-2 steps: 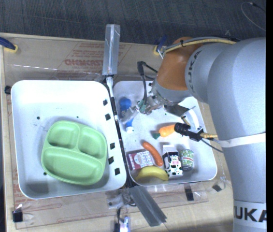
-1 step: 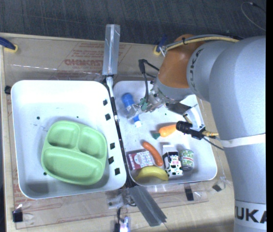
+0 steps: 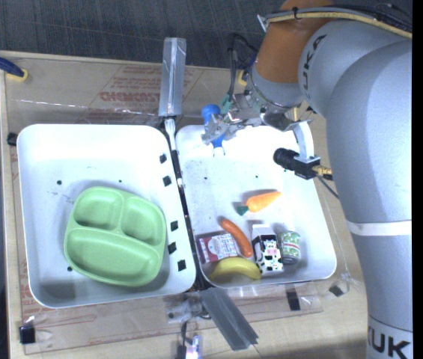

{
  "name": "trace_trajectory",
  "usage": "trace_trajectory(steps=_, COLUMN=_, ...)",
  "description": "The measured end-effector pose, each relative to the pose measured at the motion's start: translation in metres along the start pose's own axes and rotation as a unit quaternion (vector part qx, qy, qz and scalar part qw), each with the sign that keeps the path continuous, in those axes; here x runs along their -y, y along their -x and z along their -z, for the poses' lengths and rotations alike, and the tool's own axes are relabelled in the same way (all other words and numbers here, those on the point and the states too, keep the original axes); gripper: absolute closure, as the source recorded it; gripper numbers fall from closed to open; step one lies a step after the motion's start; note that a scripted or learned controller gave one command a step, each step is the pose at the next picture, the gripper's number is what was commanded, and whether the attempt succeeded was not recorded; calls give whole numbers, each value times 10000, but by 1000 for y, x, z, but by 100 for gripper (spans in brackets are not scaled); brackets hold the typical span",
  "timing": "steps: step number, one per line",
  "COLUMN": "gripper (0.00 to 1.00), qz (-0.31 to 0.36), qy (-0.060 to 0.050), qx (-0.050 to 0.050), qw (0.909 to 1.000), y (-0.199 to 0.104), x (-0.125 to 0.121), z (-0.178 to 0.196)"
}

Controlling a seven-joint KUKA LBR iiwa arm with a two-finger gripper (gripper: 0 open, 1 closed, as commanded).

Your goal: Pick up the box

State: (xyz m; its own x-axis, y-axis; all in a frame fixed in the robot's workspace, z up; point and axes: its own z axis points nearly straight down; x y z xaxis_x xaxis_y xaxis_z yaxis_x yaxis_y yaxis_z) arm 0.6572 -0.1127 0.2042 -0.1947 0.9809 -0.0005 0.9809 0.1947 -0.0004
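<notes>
A small dark red box point(image 3: 215, 247) lies flat near the front left corner of the right bin point(image 3: 301, 200). A banana point(image 3: 235, 269) touches its front edge and an orange sausage point(image 3: 235, 236) lies along its right side. My gripper point(image 3: 216, 134) hangs over the far left corner of the same bin, well behind the box, with a blue part just above it. Nothing shows in the gripper. The grey arm with its orange band reaches in from the upper right.
A cow-patterned carton point(image 3: 269, 254) and a green can point(image 3: 290, 246) stand right of the sausage. A carrot point(image 3: 261, 200) lies mid-bin. A black fitting point(image 3: 295, 161) juts over the right wall. The left bin point(image 3: 39, 163) holds a green divided tray point(image 3: 115, 235).
</notes>
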Motion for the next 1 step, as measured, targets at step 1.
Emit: trace_trajectory(steps=1, gripper=100, qz=42, qy=-5, qx=5, qw=10000, y=-1, x=-1, z=11)
